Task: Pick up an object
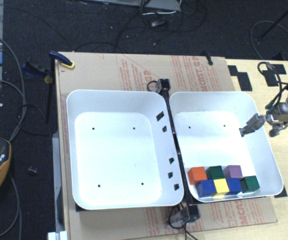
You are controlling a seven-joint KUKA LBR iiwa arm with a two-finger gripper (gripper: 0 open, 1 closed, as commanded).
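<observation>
Coloured blocks (223, 180) cluster in the right bin's (264, 134) near corner, well apart from the empty, parted tool (258, 125).

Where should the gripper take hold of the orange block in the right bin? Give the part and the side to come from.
Grip the orange block from straight above, across its left and far faces. Those two sides look open; its right side touches the dark green block and its near side meets the blue block. The block sits flat at the far-left corner of the cluster, probably the easiest one to reach. The gripper hangs by the bin's right wall.
</observation>
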